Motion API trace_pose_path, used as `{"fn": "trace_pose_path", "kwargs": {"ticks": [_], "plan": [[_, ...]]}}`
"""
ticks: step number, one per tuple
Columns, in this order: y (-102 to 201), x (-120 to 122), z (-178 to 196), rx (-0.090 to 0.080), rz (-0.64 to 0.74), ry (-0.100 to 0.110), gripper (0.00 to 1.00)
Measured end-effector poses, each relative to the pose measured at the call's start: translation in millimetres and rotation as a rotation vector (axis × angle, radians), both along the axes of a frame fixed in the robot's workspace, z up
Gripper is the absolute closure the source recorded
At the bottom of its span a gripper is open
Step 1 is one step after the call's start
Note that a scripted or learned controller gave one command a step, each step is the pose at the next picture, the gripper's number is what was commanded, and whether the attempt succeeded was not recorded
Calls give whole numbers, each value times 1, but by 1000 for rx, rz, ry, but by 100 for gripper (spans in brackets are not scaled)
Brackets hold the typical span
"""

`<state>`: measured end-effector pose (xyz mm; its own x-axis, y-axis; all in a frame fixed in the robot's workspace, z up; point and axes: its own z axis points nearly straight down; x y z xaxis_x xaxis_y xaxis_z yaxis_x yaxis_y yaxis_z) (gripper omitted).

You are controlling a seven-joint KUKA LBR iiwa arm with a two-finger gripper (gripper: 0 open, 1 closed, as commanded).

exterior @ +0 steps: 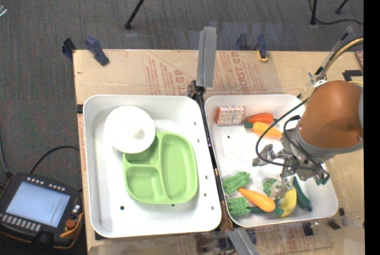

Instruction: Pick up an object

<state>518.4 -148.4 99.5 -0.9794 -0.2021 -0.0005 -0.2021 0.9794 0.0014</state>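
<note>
A grey robot arm reaches into the right bin (221, 147), its end effector (289, 178) low over toy food at the bin's five o'clock corner: a yellow banana (288, 203) beside an orange carrot (258, 198). Its grip cannot be judged. Likely the approach step; closing and lifting come next.

Plate (130, 128) on tray (172, 177)

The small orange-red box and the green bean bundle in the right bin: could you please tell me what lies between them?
In the camera view, bare white bin floor separates the box from the green bean bundle; nothing sits between them.
</note>
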Motion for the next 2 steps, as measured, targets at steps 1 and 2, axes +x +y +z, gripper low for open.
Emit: {"fn": "trace_pose_path", "kwargs": {"ticks": [1, 2], "plan": [[-20, 105, -7, -2, 134, -12, 0], [-2, 114, -7, -1, 118, -10, 0]]}}
